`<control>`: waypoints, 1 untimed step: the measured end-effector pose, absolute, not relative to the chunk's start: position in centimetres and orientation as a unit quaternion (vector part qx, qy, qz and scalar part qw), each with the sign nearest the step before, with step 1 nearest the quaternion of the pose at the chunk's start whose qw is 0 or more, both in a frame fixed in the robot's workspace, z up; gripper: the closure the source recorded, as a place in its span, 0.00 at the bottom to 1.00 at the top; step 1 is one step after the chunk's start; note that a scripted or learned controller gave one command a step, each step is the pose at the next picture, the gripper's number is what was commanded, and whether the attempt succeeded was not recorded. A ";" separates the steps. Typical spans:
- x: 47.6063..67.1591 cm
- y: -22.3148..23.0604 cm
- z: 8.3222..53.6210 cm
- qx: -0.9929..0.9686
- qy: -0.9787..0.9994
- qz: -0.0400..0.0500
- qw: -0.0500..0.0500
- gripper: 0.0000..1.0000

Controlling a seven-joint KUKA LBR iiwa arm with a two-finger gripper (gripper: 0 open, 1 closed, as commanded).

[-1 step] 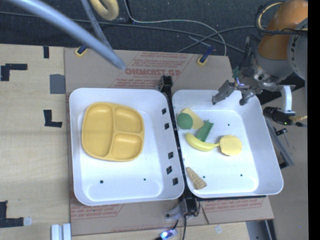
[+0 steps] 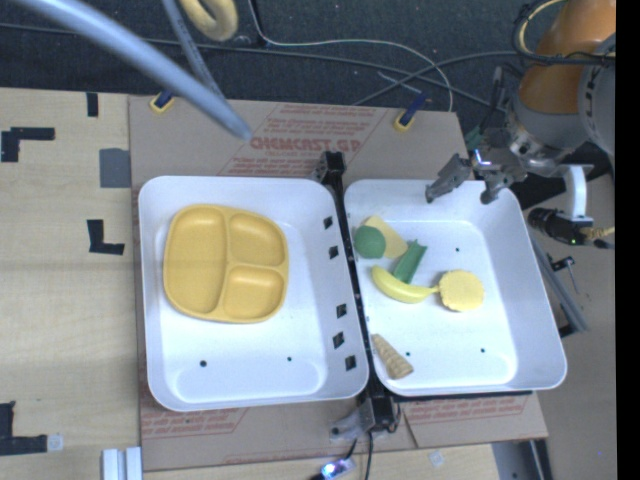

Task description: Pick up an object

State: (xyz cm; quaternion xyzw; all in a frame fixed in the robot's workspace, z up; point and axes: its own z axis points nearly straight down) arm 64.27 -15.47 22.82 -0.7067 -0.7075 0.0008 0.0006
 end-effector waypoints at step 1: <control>64.7 -14.6 17.6 -0.706 -0.708 0.002 0.002 0.00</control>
